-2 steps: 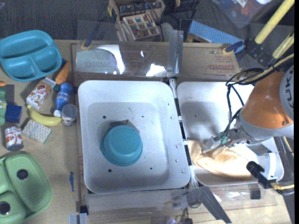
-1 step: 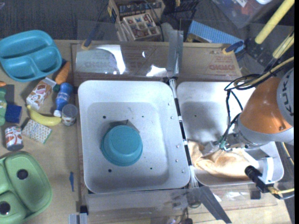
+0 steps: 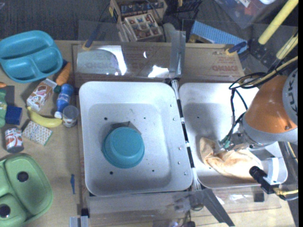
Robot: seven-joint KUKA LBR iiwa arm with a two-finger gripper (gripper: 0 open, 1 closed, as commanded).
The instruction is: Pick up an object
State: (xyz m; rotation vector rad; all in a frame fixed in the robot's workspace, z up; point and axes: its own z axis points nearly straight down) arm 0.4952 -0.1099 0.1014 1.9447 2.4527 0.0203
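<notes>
A crumpled tan cloth [image 3: 227,160] lies at the front of the right bin [image 3: 208,103]. The arm's orange-banded wrist leans over it from the right, and the gripper [image 3: 224,144] is down at the cloth's upper edge, touching or pressing into the fabric. An upturned blue bowl [image 3: 124,146] sits in the middle of the left bin [image 3: 94,103].
Left of the bins lie a blue divided tray [image 3: 31,55], a banana [image 3: 43,118], a small carton [image 3: 41,94], a blue bottle [image 3: 63,98], a can [image 3: 70,115] and a green tray [image 3: 21,190]. Black cables loop above the right bin.
</notes>
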